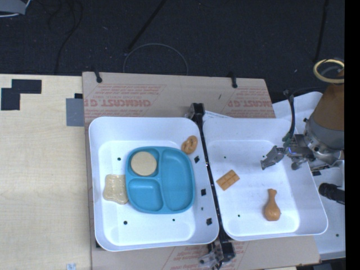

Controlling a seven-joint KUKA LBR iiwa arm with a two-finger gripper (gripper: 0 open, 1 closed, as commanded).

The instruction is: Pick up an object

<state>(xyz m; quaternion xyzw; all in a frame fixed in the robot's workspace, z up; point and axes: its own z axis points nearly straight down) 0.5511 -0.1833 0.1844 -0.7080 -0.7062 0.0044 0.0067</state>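
Fingers of my gripper (277,157) stand apart, clamping nothing, poised over the right bin (315,224) because my candidates lie there: waffle piece (228,180) near centre, drumstick (271,205) beyond it, both untouched and reachable.

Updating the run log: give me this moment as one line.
gripper: over right bin, holding nothing | waffle piece, drumstick: loose in right bin | blue tray: left bin
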